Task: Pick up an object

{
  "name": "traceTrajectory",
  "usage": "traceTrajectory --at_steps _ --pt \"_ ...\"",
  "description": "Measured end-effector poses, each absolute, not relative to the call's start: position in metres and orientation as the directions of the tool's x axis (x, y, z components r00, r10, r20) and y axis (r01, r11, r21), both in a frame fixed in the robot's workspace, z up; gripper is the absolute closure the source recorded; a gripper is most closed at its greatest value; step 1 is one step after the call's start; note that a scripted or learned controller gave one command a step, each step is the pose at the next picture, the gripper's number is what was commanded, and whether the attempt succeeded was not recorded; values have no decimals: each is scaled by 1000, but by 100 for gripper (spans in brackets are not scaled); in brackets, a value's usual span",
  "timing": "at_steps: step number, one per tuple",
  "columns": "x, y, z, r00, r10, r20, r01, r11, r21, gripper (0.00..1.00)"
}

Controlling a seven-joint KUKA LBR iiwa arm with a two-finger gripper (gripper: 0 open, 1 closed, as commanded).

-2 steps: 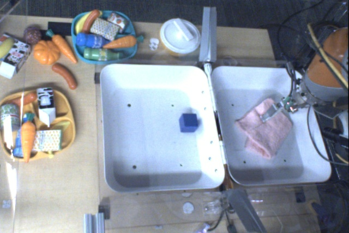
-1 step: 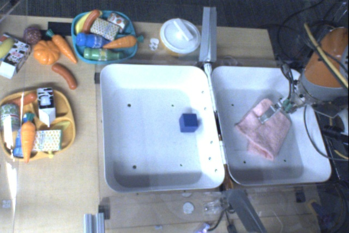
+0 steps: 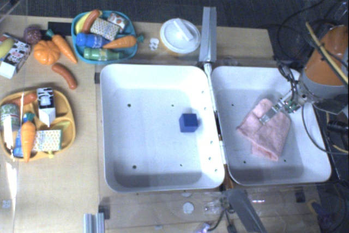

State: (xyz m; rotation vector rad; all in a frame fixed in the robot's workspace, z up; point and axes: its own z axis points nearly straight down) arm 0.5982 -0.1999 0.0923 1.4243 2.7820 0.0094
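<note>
A small blue cube (image 3: 188, 121) lies near the middle of the left bin (image 3: 117, 172). A crumpled pink cloth (image 3: 265, 131) lies in the right bin (image 3: 313, 172), a little right of its centre. My gripper (image 3: 271, 113) reaches in from the right and is down at the cloth's upper edge, touching or just above it. The grey arm with its orange band (image 3: 326, 65) stands over the right bin's far right corner.
Left of the bins sit a yellow tray (image 3: 68, 128) and a blue bowl (image 3: 103, 54) of toy food, with loose toy vegetables (image 3: 52, 52) nearby. A white lidded cup (image 3: 180, 35) stands behind the left bin. Black cables (image 3: 289, 35) hang at the right.
</note>
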Motion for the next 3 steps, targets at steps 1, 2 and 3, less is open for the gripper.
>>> traceTrajectory --at_steps 1,2,3 --pt "582 -173 93 -799 601 -18 601 799 9 0" --pt "584 -170 105 -798 602 -19 602 798 13 100" --pt "644 -161 173 -700 715 -6 715 700 4 100"
